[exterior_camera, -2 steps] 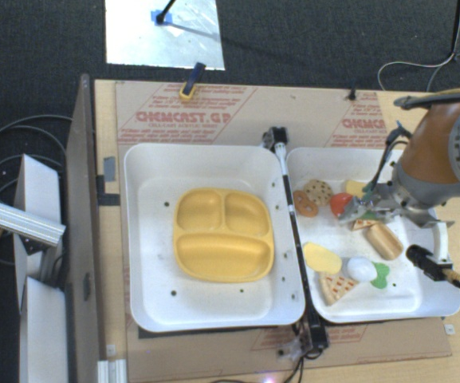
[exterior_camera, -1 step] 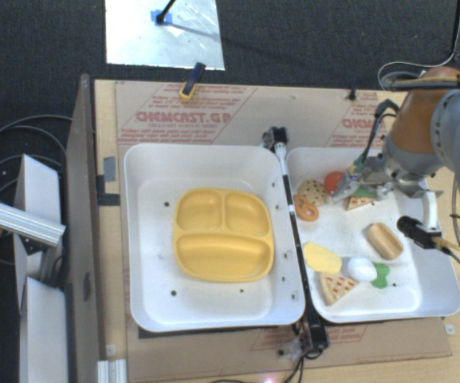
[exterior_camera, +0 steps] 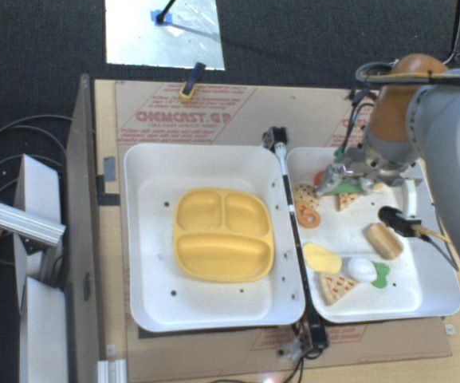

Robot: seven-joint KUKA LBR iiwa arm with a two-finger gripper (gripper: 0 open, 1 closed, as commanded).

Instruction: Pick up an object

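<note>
Gripper point(exterior_camera: 346, 175) low over far end of right white bin point(exterior_camera: 433, 294), on a green flat toy piece point(exterior_camera: 349, 187); finger state can't tell. Beside it: small pizza-slice toy point(exterior_camera: 347, 201), red piece point(exterior_camera: 324, 179). Further along: pretzel-like ring point(exterior_camera: 308, 216), brown hotdog bun point(exterior_camera: 383, 241), yellow lump point(exterior_camera: 322, 258), white egg point(exterior_camera: 362, 270), second pizza slice point(exterior_camera: 336, 288). Left white bin point(exterior_camera: 154, 294) holds yellow divided plastic tray point(exterior_camera: 222, 234).

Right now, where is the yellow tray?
The yellow tray lies in the middle of the left bin, apart from the toy food in the right bin.
</note>
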